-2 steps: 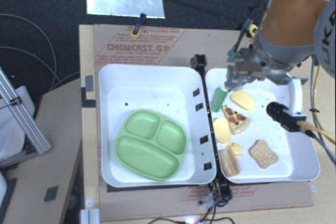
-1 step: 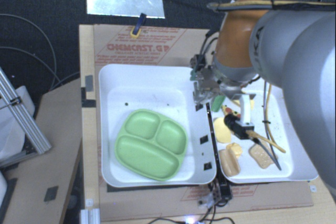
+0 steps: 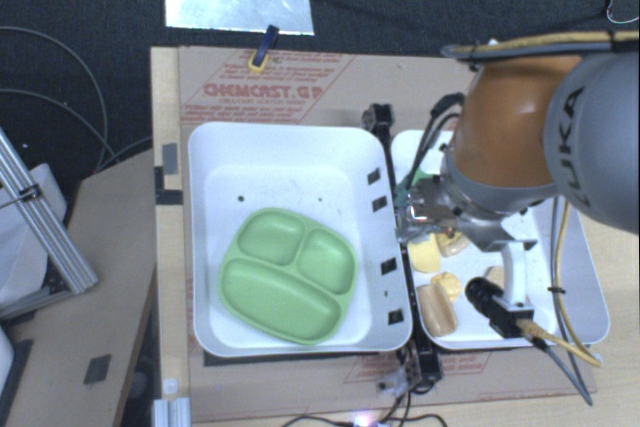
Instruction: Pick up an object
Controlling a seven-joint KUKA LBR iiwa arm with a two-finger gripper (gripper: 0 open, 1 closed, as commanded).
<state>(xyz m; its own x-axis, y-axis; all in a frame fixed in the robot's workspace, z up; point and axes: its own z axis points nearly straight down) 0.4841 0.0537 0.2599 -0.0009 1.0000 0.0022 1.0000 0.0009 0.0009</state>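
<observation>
We see the claw (image 3: 430,221) low over the right bin (image 3: 588,307), above pale yellow pieces (image 3: 437,307). Its opening we cannot tell.

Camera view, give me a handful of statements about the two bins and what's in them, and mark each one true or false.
1. A green divided plate lies in the left bin. True.
2. The arm hangs over the left bin. False: it is over the right bin.
3. Several pale yellow pieces lie in the right bin, near the wall it shares with the left bin. True.
4. The green plate has five compartments. False: it has three, two small and one large.
5. The pale yellow pieces rest on the green plate. False: they are in the other bin, apart from it.
</observation>
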